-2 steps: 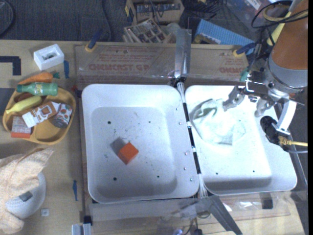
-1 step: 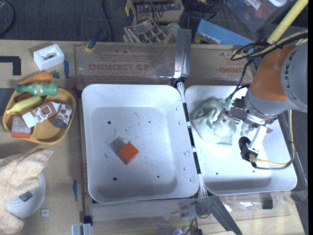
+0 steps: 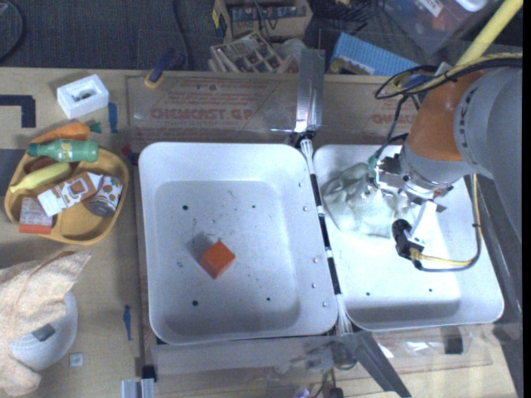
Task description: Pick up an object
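- Near the middle of the left bin [image 3: 166, 172], slightly toward its near-left, sits the orange block [image 3: 218, 259], the one clear pick target; it rests flat on the bin floor, apart from every wall, casting a short dark shadow to its upper left.
- Small dark specks are scattered on the floor around the block; too small to identify.
- Right bin [image 3: 465, 301]: a clear, crumpled plastic-looking item [image 3: 353, 196] lies at its far-left part, near the divider between bins.
- Gripper [image 3: 383, 181] hangs over the right bin, just beside that clear item; jaw state cannot be told from this angle, and nothing is visibly held.
- Arm's orange band [image 3: 436, 127] sits above the wrist; a yellow cable loops below it.
- Judged step: approach or positioning, grasp not yet made.
- Next move calls for committing to a target: descend on the clear item nearby, or traverse left across the divider to centre over the block.
- Off to the left on the tabletop [image 3: 99, 255]: a yellow bowl [image 3: 91, 230] of toy food.
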`<state>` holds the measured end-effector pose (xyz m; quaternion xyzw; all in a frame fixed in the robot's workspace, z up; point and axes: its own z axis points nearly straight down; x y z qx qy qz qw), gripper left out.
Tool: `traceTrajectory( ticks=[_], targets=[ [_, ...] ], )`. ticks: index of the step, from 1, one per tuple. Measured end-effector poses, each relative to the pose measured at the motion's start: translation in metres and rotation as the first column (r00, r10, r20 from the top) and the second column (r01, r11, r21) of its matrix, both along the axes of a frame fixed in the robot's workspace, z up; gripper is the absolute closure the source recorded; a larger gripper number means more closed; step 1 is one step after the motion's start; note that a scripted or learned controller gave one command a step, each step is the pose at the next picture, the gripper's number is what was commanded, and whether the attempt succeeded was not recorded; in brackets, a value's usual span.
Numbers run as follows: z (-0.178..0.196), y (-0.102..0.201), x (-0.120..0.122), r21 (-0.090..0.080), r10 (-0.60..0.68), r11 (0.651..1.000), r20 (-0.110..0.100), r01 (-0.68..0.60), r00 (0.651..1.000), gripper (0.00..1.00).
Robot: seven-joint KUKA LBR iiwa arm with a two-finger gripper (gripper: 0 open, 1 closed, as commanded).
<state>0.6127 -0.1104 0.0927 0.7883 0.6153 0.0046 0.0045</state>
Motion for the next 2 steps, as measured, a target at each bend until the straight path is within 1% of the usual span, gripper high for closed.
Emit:
traceTrajectory(
  ticks=[1, 2],
  targets=[
    [0.036, -0.048, -0.047, 0.003, 0.081, 0.997, -0.015, -0.081, 0.997, 0.0],
    [-0.001, -0.031, -0.009, -0.003, 0.159, 0.987, -0.001, -0.159, 0.987, 0.0]
  ],
)
